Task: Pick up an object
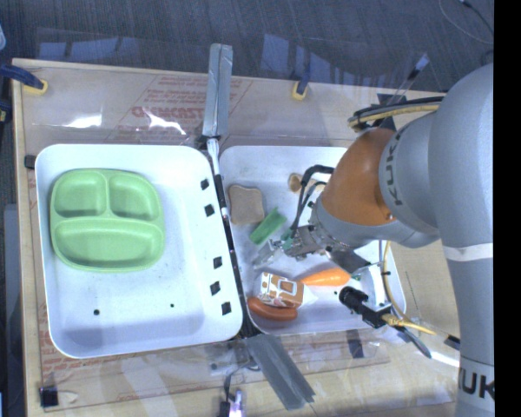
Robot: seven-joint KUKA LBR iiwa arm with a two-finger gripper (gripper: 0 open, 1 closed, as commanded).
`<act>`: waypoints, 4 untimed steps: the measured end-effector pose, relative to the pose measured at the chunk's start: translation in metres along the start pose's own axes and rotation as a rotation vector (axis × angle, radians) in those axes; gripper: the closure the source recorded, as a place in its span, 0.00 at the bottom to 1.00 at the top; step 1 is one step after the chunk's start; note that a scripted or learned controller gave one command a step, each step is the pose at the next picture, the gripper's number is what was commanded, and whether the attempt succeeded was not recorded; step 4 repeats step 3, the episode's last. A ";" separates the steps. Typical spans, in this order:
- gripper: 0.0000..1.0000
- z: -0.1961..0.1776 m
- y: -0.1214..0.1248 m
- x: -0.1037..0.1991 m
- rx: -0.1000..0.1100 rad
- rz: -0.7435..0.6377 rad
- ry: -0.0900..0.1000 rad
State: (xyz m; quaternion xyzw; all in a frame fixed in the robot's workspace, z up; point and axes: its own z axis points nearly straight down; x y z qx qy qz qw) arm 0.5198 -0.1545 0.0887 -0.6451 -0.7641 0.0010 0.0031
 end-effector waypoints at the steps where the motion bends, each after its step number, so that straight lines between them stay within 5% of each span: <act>1: 0.00 -0.002 0.074 0.023 -0.005 0.014 -0.012; 2: 1.00 -0.008 0.074 0.025 0.003 0.008 -0.007; 3: 1.00 -0.216 0.070 0.034 -0.008 0.030 -0.005; 4: 1.00 -0.216 0.070 0.034 -0.008 0.030 -0.005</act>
